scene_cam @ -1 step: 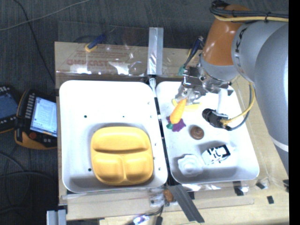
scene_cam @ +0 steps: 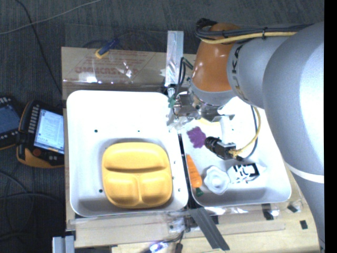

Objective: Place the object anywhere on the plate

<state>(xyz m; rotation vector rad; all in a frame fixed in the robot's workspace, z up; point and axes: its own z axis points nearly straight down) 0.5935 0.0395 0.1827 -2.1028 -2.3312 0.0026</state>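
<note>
We see a smooth yellow plate (scene_cam: pixel 137 174), rounded and split into compartments, in the left bin (scene_cam: pixel 84 115). The gripper (scene_cam: pixel 181 111) hovers over the right bin (scene_cam: pixel 274 186); its grip we cannot tell. A glossy tapered carrot (scene_cam: pixel 194 174) lies there lengthwise, beside bumpy purple grapes (scene_cam: pixel 196 136).

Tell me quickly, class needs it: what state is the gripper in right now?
Gripper: cannot be told from this view; it sits at the bins' shared edge, above the purple object.

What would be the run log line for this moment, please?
arm: over right bin | gripper: near divider, fingers unclear | plate: left bin, bare | purple object, carrot: right bin | placed: no
</note>
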